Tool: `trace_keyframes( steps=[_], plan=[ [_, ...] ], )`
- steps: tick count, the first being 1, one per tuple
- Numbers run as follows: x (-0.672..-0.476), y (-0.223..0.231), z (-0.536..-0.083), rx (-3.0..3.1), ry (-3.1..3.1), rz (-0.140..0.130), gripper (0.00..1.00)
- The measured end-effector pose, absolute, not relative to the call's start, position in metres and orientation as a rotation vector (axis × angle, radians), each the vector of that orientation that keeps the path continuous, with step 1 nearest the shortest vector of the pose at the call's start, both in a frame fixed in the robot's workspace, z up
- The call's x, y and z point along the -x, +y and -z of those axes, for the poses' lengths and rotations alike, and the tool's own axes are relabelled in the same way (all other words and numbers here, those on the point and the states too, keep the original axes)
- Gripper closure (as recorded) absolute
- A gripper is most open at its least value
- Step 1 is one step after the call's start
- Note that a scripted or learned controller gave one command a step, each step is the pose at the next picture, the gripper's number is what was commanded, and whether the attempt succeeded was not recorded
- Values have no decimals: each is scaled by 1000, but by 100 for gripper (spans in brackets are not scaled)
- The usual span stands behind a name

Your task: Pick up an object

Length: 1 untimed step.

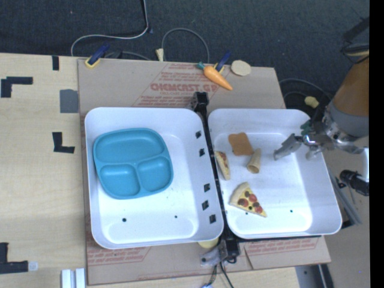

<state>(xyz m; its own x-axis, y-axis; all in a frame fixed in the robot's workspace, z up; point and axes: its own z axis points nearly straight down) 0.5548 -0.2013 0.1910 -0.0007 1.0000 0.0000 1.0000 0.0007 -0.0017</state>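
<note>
The right bin [312, 218] holds several toy foods. A brown toast piece [240, 143] lies near its far left, and a small tan cone [254, 161] sits just below it. A yellowish strip [222, 165] rests against the left wall, and a pizza slice [248, 200] lies toward the front. My gripper [297, 153] hangs over the right half of this bin, to the right of the cone. It is open with nothing between its fingers, and one finger [283, 151] points left toward the toast and cone.
The left bin [102, 224] holds a blue divided plate [132, 162]. Behind the bins, a toy carrot [217, 77] and a round beige disc [241, 68] lie on the cardboard. Black clips run along the divider [207, 161] between the bins.
</note>
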Motion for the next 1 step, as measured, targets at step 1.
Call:
trace_keyframes(
  steps=[1],
  plan=[
    [-575,-108,-86,2214,-2231,-2,0]
  ],
)
